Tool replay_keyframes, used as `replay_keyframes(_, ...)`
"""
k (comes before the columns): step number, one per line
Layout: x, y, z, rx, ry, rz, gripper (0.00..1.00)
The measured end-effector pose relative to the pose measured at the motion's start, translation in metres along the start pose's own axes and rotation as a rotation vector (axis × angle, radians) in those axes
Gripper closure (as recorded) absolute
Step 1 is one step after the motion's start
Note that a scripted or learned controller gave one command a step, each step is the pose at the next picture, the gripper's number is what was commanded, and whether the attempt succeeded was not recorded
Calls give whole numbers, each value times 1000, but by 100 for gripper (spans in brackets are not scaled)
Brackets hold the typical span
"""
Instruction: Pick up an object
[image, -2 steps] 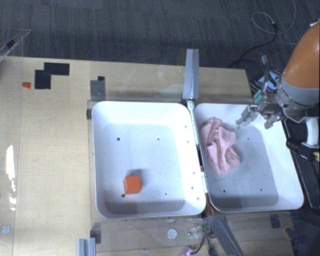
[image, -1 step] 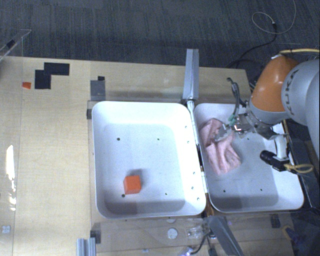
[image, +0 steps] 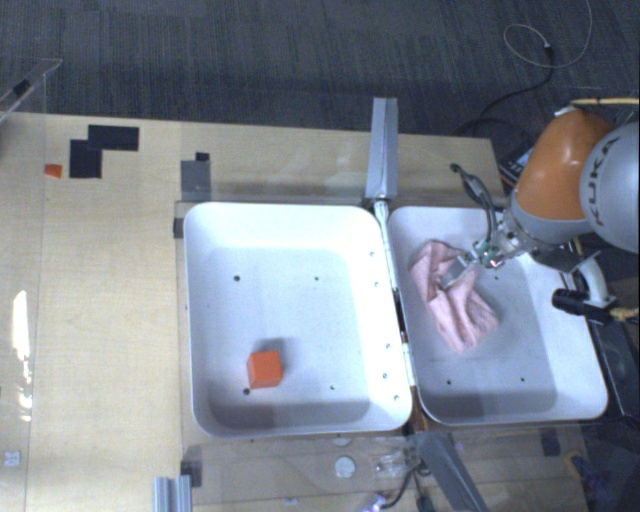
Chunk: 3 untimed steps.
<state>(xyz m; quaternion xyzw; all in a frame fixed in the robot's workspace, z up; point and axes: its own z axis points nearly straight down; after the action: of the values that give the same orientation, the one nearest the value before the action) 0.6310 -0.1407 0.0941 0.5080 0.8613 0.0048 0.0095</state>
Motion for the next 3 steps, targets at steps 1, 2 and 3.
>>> replay_keyframes(1,0,4,-13,-8,-3,-2,100)
replay_keyframes(2,19,54,-129,8,4,136,100)
replay_keyframes(3,27,62,-115,12,7,85,100)
